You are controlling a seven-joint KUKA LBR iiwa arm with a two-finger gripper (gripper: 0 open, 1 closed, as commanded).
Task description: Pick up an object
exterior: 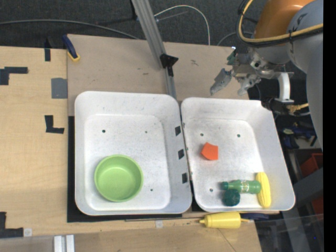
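The gripper (231,85) hangs above the far rim of the right bin (273,122), its two fingers spread apart with nothing between them, one slanting down to the left and the other just beside it toward the arm. It is up off the bench and well apart from everything it might take, so the pick looks to be at its very start: no object is grasped or touched, and the whole descent, closing and lift are left to do. Inside the right bin an orange block (210,151) sits alone near the middle of the floor, the nearest candidate to the gripper. Toward the near right corner a green bottle (240,187) lies on its side, with a dark green piece (230,197) touching it below and a yellow object (263,188) lying against its right end, close to the bin wall. The left bin (84,140) holds a green bowl (118,178) in its near left part. A yellow bottle (222,220) lies outside on the bench, just beside the right bin's near rim. The block has open floor on every side, so fingers could likely come down around it freely; the clustered things by the corner offer less room, with the wall and each other crowding a grasp.
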